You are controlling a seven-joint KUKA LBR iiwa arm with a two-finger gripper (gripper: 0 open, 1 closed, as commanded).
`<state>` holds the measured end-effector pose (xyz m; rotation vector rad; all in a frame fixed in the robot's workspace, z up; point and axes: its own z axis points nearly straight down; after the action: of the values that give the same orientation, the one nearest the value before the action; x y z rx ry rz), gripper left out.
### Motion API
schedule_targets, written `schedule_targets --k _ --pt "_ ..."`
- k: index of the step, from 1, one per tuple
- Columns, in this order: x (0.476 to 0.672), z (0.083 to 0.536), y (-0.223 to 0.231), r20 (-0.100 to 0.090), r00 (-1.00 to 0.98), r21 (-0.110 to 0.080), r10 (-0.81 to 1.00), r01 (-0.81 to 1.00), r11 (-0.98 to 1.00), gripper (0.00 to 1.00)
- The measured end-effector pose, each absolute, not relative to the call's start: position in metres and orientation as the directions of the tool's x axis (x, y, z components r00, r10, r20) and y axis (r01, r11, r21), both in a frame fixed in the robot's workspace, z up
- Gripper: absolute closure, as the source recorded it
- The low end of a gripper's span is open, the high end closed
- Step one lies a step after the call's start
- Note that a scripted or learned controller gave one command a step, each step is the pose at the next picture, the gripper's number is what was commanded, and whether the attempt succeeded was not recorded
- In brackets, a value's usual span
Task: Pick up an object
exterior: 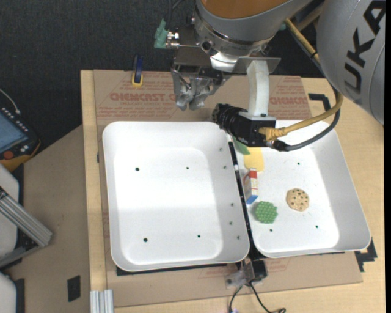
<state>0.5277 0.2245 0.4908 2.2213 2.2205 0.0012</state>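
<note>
Looking down from the fixed camera, you see the grey arm with its orange band (244, 9) reaching in from the top right, and its two-finger metal gripper (192, 95) hanging above the brown cardboard sheet (122, 98), just beyond the far rim of the left shallow white bin (122, 183). Nothing sits between the fingers; whether they are spread or pressed together you cannot tell from this angle.

A black camera-like module with a yellow cable (244, 125) hangs from the arm over the far left corner of the right shallow white bin (330, 183).

The things to pick all lie in the right bin. A flat yellow piece (254, 161) sits near the divide between the bins, partly under the black module. Just nearer to you is a small white and red packet (252, 182), lying along the left wall. Beside that, a round green bumpy object (266, 212) rests on the floor, and a round tan cookie with dark specks (297, 199) lies close to its right, apart from it.

A small yellow and blue clip (138, 72) stands at the cardboard's far edge.
</note>
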Motion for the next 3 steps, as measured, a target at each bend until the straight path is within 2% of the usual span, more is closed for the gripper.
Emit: schedule_targets --k 1,2,3 --pt "0.528 0.491 0.225 0.000 -0.001 0.001 1.000 1.000 0.001 0.00" --pt "0.528 0.502 0.225 0.001 -0.002 0.005 1.000 1.000 0.002 1.00" --pt "0.507 0.512 0.224 0.002 -0.001 0.003 1.000 1.000 0.001 1.00"
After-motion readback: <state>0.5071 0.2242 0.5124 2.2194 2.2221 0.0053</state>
